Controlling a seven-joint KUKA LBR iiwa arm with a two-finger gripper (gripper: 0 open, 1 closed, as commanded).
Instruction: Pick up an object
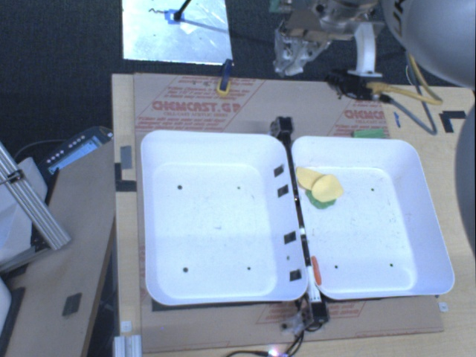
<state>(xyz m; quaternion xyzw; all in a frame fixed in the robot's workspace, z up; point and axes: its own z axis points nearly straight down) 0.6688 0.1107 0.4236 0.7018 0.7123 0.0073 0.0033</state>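
Overhead, at a slant: pale wooden bench board with red lettering [201, 103], bearing two shallow white plastic bins side by side.

Left white bin [216, 222]: bare floor with a few dark dots.

Right white bin [387, 236]: holds the things to pick, all clustered at its upper left corner, close to the wall shared with the left bin.

Grey robot arm [439, 13]: enters from the upper right and hangs well above and beyond the far edge of both bins.

Metal two-finger gripper [291, 58]: sits high over the bench board, well apart from every object, holding nothing. Cannot tell whether the pincer is apart or together.

Pair of flat yellow soft-looking pieces [321, 184]: overlapping, the rounder one on top.

Small green piece [322, 202]: mostly hidden under the yellow pair and touching it.

Thin orange stick-like item [316, 270]: lies near the bins' shared wall, towards the near edge.

Likely risks, as judgement:
- Could catch two overlapped pieces at once, or push them apart.
- Could strike the bin wall, given how near the pile lies to it.
- Could close on nothing, since the flat pieces hug the floor.
- Could miss the orange stick-like item if aimed there, as it is slim and close to the rim.
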